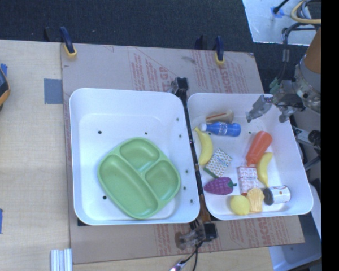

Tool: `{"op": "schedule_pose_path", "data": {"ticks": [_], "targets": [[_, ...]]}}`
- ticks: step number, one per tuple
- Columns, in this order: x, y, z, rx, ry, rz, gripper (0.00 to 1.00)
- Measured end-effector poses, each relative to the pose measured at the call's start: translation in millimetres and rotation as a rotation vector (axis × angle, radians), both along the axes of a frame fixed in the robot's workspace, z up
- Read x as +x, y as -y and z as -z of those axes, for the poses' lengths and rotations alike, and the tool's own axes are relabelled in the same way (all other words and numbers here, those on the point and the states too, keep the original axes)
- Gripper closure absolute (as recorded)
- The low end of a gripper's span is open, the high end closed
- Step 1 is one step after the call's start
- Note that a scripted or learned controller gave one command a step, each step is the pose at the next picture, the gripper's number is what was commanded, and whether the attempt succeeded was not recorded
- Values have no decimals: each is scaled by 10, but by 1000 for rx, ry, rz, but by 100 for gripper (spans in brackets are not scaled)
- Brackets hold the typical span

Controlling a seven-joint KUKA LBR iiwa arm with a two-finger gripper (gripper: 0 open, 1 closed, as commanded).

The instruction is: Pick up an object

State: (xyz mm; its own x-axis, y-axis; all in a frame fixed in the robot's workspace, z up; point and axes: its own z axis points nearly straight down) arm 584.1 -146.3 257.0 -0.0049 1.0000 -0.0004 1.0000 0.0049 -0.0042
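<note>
The grey two-finger gripper (269,109) hangs over the far right corner of the right shallow white plastic bin (303,168) with its fingers spread apart and nothing between them, above and just right of the orange carrot-shaped toy (258,147). In that bin, left of the carrot, lie a blue plastic bottle (222,129), a long yellow banana (203,145), a checkered packet (218,162) and a purple bunch of grapes (218,186). Left of this bin, the second white bin (79,151) holds a green divided plate (138,177)
</note>
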Motion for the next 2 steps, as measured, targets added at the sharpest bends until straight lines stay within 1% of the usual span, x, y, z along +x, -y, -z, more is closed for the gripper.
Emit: {"op": "schedule_pose_path", "data": {"ticks": [1,2], "targets": [[-123,514,1057,-1,-2,1,0],[-460,513,1660,1,-1,0,0]]}}
